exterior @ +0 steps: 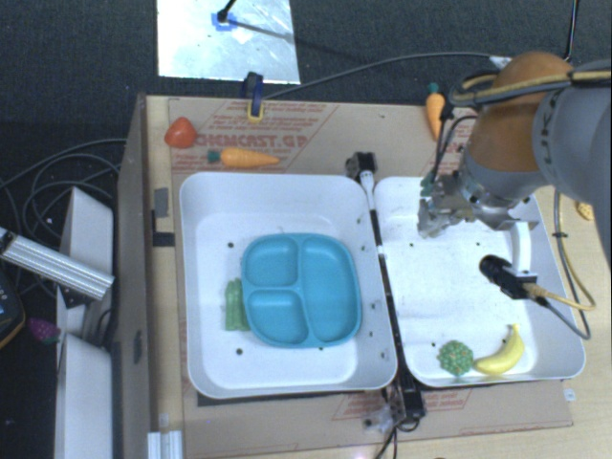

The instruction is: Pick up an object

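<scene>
In the right bin a yellow banana lies near the front right corner. A green knobbly ball sits just left of it. My gripper hangs over the back left part of this bin, well behind both objects, with nothing seen in it. In the left bin a blue divided plate lies flat, with a green piece against its left edge.
On the bench behind the bins lie an orange carrot and a red tomato. Another carrot stands near the arm. A black part on a white bracket juts from the arm over the right bin.
</scene>
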`<state>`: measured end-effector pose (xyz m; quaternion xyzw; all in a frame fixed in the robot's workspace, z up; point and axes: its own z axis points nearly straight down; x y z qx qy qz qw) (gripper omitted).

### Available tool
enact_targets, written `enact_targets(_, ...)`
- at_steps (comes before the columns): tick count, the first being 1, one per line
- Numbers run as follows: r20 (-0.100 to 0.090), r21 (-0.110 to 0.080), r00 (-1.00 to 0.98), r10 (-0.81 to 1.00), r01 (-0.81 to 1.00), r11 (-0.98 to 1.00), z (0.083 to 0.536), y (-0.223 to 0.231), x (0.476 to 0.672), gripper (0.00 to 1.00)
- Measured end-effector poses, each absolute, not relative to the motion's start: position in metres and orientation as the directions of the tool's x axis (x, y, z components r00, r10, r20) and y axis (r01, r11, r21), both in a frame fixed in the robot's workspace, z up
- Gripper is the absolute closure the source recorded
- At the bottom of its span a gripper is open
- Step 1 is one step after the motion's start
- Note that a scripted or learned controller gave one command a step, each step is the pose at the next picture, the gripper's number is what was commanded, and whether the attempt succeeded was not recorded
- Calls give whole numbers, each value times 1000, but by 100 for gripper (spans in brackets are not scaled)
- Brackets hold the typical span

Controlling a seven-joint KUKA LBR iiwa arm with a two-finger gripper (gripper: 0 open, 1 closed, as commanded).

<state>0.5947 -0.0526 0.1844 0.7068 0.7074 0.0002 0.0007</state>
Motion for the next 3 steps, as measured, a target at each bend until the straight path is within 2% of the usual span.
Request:
enact_targets(2,0,6,-4,1000,1000,4,206,-52,596,100)
enact_targets(3,0,1,-4,1000,1000,4,184,-30,601,100)
